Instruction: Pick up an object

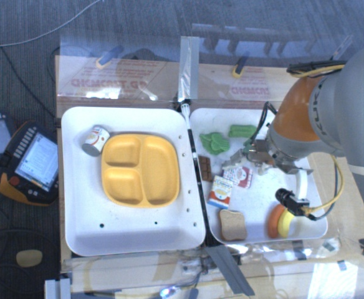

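The gripper point(252, 156) hangs low at three o'clock, beside the small white packet point(237, 176), and I cannot tell its grip, so it might just bump the packet away.

Yellow tray point(139, 169) in left bin point(76, 229)

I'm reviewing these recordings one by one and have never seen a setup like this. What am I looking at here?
One camera looks down at a slant on a bench with two shallow white bins. The grey and orange shape at right is a robot arm; its gripper hangs over the right bin, too hidden to judge. The left bin holds a yellow divided plate and a small can. The right bin holds green toy pieces, a small carton, a brown bread-like slice and an orange and yellow toy. Nothing is visibly held.
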You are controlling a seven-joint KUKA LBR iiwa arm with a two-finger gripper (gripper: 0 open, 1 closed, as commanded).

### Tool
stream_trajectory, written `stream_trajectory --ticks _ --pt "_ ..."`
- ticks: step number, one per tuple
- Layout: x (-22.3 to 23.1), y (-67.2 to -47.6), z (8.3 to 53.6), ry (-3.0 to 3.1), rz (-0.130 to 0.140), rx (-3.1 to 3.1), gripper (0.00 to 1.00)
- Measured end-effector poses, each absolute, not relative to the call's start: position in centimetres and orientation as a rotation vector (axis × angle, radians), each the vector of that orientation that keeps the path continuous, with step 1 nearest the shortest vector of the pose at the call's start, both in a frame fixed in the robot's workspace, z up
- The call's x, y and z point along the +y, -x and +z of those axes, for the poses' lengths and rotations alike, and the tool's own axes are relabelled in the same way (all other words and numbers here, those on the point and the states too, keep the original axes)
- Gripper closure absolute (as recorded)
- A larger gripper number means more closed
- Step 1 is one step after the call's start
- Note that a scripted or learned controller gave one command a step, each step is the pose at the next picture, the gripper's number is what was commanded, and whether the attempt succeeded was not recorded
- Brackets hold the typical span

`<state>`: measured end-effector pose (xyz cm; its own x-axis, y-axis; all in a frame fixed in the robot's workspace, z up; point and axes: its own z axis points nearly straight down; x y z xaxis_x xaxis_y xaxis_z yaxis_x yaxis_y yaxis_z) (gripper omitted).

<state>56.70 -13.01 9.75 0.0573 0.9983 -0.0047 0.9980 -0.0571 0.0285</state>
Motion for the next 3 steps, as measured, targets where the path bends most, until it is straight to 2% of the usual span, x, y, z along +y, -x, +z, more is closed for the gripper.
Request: stream_trajectory --ticks 1,2,3 --pt "-10.8 -56.3 9.7 -2.294 0.026 2.109 0.0" --pt "-11.0 -56.9 11.4 -2.287 0.044 2.097 1.0" --pt "-2.6 -59.3 18.3 -2.545 -0.007 1.841 1.0"
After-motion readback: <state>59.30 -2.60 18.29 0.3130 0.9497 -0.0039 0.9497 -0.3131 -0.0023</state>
